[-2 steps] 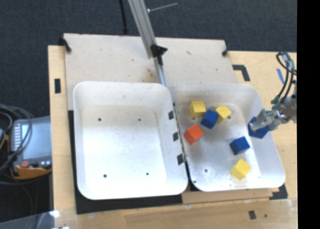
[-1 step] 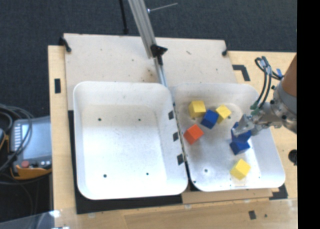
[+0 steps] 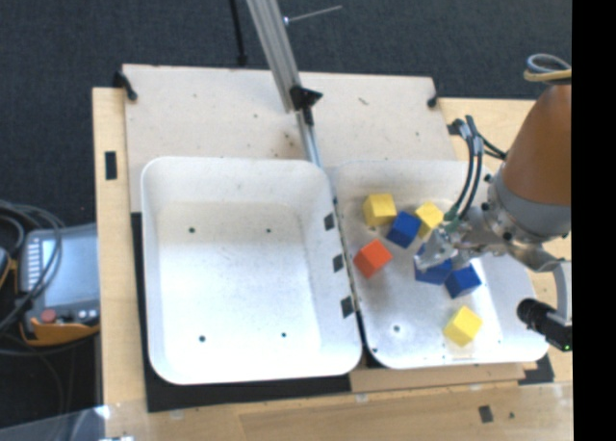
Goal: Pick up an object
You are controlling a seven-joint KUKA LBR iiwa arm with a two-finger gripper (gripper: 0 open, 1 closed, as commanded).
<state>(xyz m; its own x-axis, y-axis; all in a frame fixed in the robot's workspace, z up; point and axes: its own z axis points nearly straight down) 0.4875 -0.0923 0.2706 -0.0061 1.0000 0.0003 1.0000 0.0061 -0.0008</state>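
- My claw (image 3: 435,254) — low in the right bin (image 3: 404,348), over a blue block (image 3: 435,272); whether my grip is closed or parted, I cannot tell.
- Blue blocks — one (image 3: 463,280) just right of it, another (image 3: 404,229) up-left.
- Yellow blocks — (image 3: 379,208), (image 3: 429,215), (image 3: 463,325).
- Orange block (image 3: 373,258) — near the bin's left wall.
- Left bin (image 3: 154,189) — beside the right.

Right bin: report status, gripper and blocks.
Gripper low in right bin, over blue block; fingers unclear. No grasp confirmed. Second blue block touching it, yellow block close by.
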